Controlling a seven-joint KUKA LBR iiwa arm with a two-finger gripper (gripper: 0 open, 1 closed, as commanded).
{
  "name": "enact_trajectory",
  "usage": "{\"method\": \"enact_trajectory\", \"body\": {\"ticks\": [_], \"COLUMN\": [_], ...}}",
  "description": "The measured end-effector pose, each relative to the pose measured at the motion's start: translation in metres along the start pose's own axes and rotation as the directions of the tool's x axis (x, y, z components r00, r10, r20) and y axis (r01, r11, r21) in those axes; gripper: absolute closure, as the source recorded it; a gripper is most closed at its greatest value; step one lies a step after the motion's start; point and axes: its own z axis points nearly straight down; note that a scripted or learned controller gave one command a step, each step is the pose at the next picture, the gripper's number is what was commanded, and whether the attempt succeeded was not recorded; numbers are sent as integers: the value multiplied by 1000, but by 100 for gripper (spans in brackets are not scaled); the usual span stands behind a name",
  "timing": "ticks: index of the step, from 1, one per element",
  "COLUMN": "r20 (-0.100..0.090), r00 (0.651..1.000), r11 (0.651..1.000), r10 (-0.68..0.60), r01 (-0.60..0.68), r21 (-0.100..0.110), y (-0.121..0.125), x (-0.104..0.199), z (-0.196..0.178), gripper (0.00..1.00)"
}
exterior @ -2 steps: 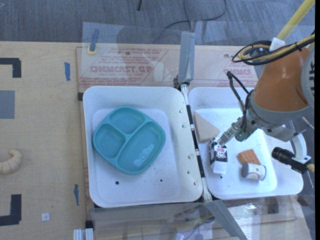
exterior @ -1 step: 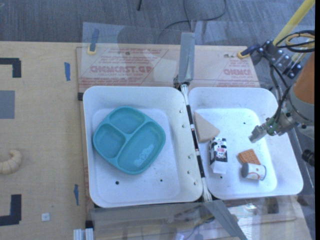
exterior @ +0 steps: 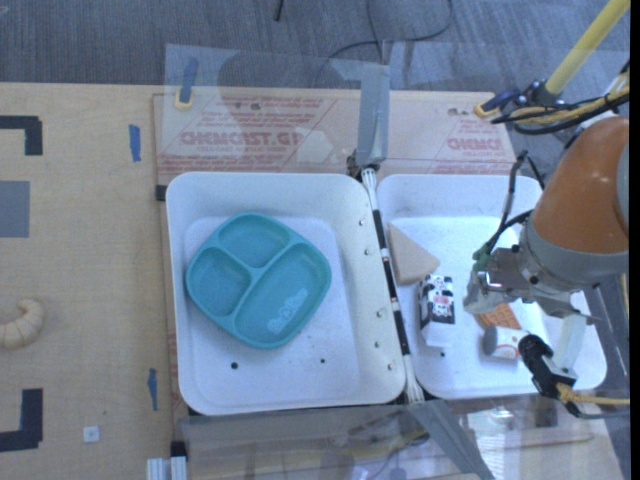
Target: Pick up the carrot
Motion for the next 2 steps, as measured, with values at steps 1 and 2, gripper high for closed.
{"method": "enact_trajectory", "body": {"ticks": [1, 2], "r20": [1, 4], "r00": [925, 589], "r11": [925, 589], "r10": [-381, -808], "r01": [381, 808], "r21": [-2, -3], "y": [1, 1], "x": [-8, -4], "z": [14, 13], "gripper": [100, 100]}}
